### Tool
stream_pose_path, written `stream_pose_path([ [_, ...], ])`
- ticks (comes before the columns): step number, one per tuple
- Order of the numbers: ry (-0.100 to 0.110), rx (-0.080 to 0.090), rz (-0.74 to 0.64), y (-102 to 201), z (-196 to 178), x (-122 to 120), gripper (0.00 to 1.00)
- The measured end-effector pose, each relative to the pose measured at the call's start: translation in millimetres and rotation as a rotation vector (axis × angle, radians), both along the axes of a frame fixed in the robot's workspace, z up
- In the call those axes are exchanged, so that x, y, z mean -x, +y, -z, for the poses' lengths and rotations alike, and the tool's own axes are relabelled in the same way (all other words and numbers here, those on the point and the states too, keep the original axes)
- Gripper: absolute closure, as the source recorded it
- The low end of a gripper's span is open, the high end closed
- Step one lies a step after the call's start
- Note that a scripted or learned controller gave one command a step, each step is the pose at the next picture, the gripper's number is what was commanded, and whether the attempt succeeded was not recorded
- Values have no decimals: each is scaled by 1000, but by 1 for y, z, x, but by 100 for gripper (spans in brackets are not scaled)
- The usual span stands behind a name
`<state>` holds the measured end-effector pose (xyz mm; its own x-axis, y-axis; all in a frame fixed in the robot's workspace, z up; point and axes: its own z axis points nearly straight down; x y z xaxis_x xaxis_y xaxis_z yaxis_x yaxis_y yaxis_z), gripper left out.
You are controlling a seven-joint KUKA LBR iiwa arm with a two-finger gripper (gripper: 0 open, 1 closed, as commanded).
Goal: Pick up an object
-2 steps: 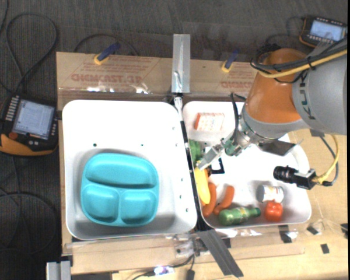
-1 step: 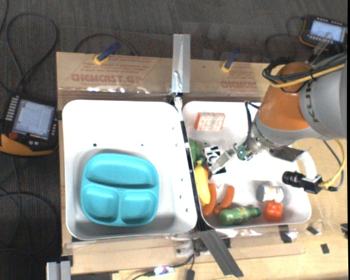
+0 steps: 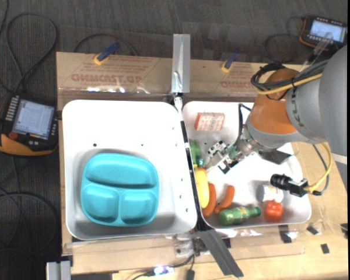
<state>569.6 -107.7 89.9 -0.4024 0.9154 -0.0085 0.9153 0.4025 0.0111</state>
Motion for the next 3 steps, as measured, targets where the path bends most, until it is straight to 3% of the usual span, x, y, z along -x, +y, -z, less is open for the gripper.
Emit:
stream_pose_path([
  [1,-4,0,0,0,-11,-1,100],
  [2,13,0,-32,40,-94,-75,100],
  [3,15,0,-89,85,-116,-18,100],
])
